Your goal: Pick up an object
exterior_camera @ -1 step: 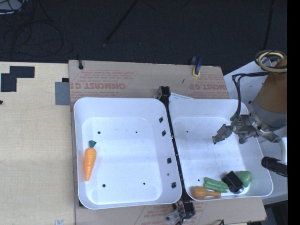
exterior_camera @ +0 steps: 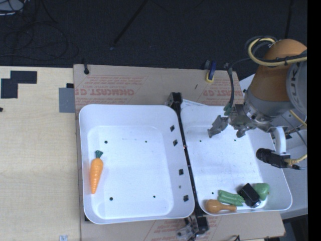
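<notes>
The gripper (exterior_camera: 229, 127) hangs over the upper part of the right bin (exterior_camera: 200, 195), far up from the toys in that bin. Its two fingers look spread apart, and nothing is between them. The toys to pick sit bunched at the bottom edge of the right bin: a green pea pod (exterior_camera: 230, 198), a black block (exterior_camera: 249, 194) lying partly on it, a green pepper (exterior_camera: 262, 189) just right of the block, and a tan squash (exterior_camera: 218, 206) just left of the pea pod. A carrot (exterior_camera: 96, 170) lies alone in the left bin (exterior_camera: 125, 109), well apart from the right bin's toys. I think the bunch could cause trouble. The fingers may bump two toys at once and push them away. The toys also sit close to the bin wall, so a finger could hit the wall and miss.
</notes>
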Robot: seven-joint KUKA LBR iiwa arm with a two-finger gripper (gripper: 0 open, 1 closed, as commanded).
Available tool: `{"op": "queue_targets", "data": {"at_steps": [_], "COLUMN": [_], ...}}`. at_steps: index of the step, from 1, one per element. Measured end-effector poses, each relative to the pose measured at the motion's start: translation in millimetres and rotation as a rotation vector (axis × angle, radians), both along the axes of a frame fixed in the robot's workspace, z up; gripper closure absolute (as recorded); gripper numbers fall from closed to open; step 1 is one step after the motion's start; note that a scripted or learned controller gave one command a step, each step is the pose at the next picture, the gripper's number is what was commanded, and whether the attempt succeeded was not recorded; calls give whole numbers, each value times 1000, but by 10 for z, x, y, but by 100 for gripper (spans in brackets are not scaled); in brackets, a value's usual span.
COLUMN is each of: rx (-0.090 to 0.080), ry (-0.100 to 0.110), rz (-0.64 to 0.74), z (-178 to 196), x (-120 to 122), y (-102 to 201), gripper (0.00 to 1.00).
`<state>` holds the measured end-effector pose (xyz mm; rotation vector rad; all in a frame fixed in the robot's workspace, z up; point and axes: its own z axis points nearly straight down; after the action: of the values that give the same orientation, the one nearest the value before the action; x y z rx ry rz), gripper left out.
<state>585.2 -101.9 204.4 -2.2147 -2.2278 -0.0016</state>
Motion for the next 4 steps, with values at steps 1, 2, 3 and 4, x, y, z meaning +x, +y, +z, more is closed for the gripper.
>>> {"op": "queue_targets", "data": {"at_steps": [1,2,3,4], "rx": [1,-6,-2,0], "ry": [0,-11,4,1], "rz": [3,-11,-5,-2], "z": [-181,1168,1172,1334], "x": [551,402,397,409], "y": [777,-45,-4,423], "gripper": [0,0,100,100]}}
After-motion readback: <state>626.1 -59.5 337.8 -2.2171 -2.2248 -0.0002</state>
